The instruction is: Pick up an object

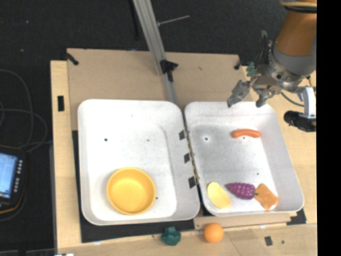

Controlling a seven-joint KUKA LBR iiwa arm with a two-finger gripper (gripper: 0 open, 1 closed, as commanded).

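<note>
Two white bins point(133, 108) sit on a tan bench point(114, 71) over dark floor. The orange sausage point(246, 134) lies lengthwise left-right. The gripper point(248, 97) hangs above, jaws spread, empty

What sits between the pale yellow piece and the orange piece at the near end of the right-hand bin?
A purple grape bunch lies between the pale yellow piece and the orange piece, as the camera view shows.

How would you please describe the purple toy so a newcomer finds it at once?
Look in the right-hand shallow white bin, along its near edge. The knobbly purple grape bunch lies between a pale yellow piece and an orange piece; it alone is purple.
</note>
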